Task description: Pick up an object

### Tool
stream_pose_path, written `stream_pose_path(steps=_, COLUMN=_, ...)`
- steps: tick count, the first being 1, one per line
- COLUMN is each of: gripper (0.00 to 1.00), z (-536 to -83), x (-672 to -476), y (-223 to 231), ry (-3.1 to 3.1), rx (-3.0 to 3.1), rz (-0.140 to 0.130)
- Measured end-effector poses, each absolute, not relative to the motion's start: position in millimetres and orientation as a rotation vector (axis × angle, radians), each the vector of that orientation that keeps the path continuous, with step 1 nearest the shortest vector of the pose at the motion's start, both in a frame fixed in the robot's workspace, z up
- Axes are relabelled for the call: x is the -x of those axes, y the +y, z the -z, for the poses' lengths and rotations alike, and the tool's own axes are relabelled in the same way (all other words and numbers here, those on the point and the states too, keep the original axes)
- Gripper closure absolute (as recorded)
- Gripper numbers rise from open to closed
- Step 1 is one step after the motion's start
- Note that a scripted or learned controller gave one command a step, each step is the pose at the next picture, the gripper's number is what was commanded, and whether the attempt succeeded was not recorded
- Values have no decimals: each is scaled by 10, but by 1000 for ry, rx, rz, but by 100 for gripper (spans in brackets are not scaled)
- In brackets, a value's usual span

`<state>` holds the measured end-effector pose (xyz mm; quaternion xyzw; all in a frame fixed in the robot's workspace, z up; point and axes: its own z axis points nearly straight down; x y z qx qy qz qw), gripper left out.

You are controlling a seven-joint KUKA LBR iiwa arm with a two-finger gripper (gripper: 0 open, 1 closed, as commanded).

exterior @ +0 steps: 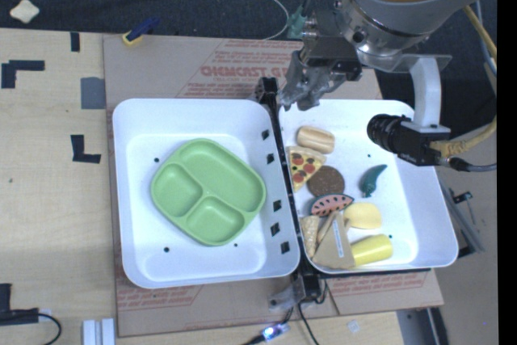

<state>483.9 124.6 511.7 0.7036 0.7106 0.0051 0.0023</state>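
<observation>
- Nearest the camera, at the right bin's [420, 198] 6 o'clock edge: a yellow block [371, 249] lying on a tan wedge [333, 245], both against the near wall — loose pile, likely dropped rather than arranged.
- Just beyond: pale yellow lump [363, 215], watermelon slice [331, 204], brown cookie [326, 181], pizza slice [304, 167], bread roll [315, 139] — a column hugging the divider at 9 o'clock. Teal piece [372, 178] sits apart toward 3 o'clock.
- Left bin [137, 254]: green divided plate [208, 191] alone at centre.
- Farthest, at the right bin's 11 o'clock corner: gripper [303, 93] hangs above the rim, nothing visible between it and the toys; cannot tell whether the jaws are parted or closed.
- Judgement: roll is the closest candidate — pick not yet made.
</observation>
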Motion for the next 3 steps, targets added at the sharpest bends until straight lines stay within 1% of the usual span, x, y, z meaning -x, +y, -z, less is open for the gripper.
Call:
stream_pose_path(steps=1, gripper=100, z=-3811, x=-4824, y=803, ry=2222, rx=-2231, rz=20)
stream_pose_path(steps=2, gripper=100, z=-4114, x=-4835, y=1328, ry=2228, rx=-2215, rz=-1)
stream_pose_path(steps=3, gripper=100, z=-4202, x=-4836, y=1305, ry=2226, rx=-2218, rz=5)
